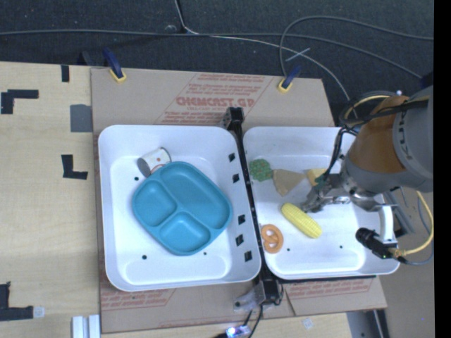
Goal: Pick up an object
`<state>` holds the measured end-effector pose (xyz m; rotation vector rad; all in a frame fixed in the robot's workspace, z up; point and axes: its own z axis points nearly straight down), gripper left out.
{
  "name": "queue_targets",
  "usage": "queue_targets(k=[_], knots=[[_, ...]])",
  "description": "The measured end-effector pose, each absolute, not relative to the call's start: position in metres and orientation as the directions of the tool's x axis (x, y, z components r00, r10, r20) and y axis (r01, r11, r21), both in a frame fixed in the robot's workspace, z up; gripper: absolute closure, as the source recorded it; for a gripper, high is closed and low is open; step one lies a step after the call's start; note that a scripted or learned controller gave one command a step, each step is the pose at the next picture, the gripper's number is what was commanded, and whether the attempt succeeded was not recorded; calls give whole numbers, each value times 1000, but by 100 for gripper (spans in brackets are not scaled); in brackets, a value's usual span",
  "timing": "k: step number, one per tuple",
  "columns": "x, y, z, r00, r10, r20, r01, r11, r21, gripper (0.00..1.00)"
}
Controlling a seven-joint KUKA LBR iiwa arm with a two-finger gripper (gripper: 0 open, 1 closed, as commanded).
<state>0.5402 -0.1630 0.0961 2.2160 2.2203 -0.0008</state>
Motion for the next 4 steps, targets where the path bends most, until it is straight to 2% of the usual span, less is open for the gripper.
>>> queue_targets(k=[1,3,4], knots=[[535,-164,140,-1,1000,0,1000,1,1,100],[540,-174,245,-2,1000,-2,1000,2,4,100],[551,-118,250,-6,1000,0,1000,6,1,100]])
